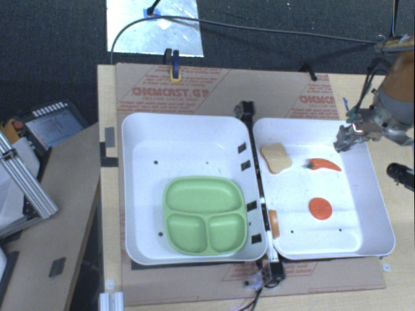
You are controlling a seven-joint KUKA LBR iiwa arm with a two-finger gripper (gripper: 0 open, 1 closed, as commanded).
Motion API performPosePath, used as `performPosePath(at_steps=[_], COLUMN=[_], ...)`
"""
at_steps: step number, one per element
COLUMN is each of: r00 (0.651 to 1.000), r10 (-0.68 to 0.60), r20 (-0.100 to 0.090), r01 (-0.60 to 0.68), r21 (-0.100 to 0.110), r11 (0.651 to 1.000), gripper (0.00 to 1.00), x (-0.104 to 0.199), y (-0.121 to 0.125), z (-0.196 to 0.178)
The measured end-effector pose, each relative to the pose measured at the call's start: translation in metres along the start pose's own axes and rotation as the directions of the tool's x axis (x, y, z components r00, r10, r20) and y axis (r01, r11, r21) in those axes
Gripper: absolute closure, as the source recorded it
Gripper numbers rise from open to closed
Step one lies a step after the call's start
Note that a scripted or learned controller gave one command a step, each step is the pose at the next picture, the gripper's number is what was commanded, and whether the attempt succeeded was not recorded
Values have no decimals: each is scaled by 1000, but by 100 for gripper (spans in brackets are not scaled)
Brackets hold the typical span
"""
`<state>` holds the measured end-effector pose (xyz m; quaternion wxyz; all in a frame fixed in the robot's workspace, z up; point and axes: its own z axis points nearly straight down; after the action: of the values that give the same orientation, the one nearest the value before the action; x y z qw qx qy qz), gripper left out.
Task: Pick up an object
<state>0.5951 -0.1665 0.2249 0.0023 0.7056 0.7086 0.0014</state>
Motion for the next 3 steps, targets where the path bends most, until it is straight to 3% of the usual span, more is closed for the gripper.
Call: performPosePath(at_steps=[3], r00=[1000], r10=[-6], r20=[-3], r01=[6], r21=[1], r11=[1000], gripper=[100], x=[143], y=[40], z=[-15])
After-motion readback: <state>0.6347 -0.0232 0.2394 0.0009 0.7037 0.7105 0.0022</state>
